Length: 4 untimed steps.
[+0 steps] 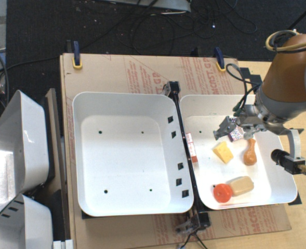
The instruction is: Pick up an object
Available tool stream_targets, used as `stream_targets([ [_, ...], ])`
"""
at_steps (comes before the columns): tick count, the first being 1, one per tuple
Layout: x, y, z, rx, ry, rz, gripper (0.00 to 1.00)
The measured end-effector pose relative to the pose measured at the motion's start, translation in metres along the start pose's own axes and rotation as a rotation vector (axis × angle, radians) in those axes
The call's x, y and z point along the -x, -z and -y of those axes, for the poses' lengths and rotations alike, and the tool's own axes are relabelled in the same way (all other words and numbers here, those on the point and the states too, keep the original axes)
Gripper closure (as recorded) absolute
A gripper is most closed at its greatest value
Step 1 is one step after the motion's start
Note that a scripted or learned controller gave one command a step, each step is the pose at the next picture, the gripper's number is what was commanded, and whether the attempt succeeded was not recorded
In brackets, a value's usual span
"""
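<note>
Arm: you see the gripper [229, 130] low over the right bin [204, 113].
Right bin contents: yellow wedge [223, 152], orange drumstick [250, 152], red tomato [222, 193] touching a beige block [241, 185].
Left bin [127, 102]: white, beside it.

Arm [290, 71] cut off by right edge at 3 o'clock. Gripper [230, 130] fingertips blurred, gap unreadable. Right bin [204, 108] far rim partly hidden under arm. Spare bins [15, 154] cropped at 8 o'clock.
</note>
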<state>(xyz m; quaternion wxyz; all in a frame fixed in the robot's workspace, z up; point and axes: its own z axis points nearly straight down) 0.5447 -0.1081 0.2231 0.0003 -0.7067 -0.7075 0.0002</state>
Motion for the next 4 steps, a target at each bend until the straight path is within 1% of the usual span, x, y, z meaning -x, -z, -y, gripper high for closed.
stream_targets([
  [1, 0.020, -0.138, -0.021, -0.003, -0.003, 0.001, 0.00],
  [2, 0.019, -0.120, -0.022, 0.002, -0.003, 0.000, 1.00],
  [3, -0.073, -0.024, -0.083, 0.016, 0.012, -0.002, 1.00],
  [4, -0.161, -0.031, -0.059, -0.001, 0.010, -0.003, 1.00],
])
